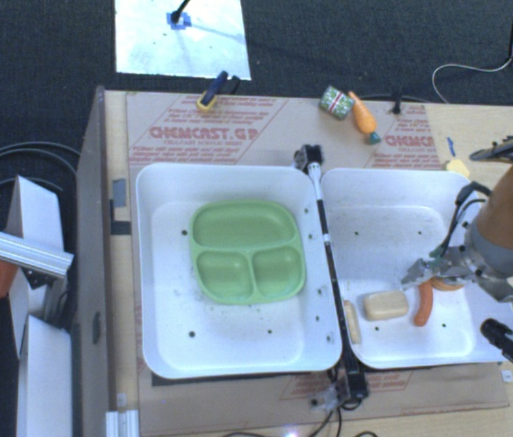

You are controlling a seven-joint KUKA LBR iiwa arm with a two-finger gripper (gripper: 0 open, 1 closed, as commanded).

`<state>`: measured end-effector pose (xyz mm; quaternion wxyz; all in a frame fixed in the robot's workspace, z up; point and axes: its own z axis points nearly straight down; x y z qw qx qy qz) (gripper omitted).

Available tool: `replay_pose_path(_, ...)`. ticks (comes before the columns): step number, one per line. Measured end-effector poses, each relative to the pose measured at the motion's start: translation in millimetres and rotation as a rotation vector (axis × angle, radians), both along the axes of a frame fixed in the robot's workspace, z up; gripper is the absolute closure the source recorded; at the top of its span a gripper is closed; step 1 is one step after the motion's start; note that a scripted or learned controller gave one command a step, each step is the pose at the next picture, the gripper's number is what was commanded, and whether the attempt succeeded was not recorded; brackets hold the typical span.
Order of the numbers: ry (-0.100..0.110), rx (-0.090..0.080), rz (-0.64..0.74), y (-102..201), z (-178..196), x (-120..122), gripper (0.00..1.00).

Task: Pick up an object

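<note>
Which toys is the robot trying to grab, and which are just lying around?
For grabbing, in the right bin:
- orange sausage
- beige block
- pincer

Just lying around:
- green divided plate
- toy carrot
- small green can

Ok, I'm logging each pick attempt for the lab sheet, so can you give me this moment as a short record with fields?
left bin: holds a green divided plate
right bin: holds a tan block and an orange sausage-shaped toy
gripper: low over the right bin, just above the orange toy
grasp: nothing visibly between the fingers; open or shut cannot be told
outside the bins: a toy carrot and a small green can on the board behind
</note>
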<state>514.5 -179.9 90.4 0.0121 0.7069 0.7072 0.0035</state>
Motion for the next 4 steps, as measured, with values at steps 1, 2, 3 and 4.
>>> replay_pose_path(1, -0.001, -0.001, 0.0, -0.9, 11.2, 0.8, 1.0)
replay_pose_path(2, 0.019, 0.012, 0.003, 8.0, 35.7, 1.5, 1.0)
replay_pose_path(3, 0.019, 0.012, 0.003, 19.0, 60.1, 2.5, 1.0)
replay_pose_path(4, 0.019, 0.011, 0.004, 11.4, 60.8, 42.7, 1.0)
